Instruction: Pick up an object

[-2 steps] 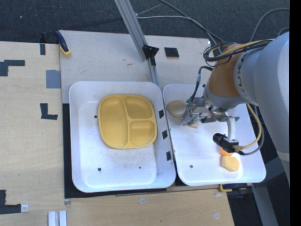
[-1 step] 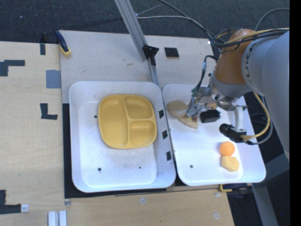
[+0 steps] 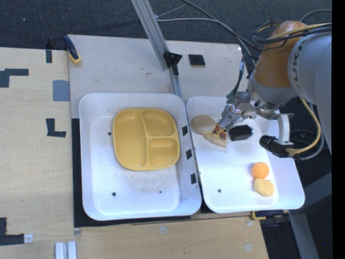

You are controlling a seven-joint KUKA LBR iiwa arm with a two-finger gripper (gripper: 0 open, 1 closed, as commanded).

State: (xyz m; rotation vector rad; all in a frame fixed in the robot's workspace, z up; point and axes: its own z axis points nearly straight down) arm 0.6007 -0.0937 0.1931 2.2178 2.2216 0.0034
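On your bench, the left white shallow bin carried a yellow divided plastic plate. The right white shallow bin held the loose pieces. The gripper sat low at its eleven o'clock corner, over a tan flat wedge-shaped piece; you could not tell how its fingers stood. A black block lay just beside at three o'clock, so a closing grip risked nudging it or sliding off the flat wedge. An orange ball and a yellow lump lay at five o'clock, well apart.

Pale wooden bench, dark carpet
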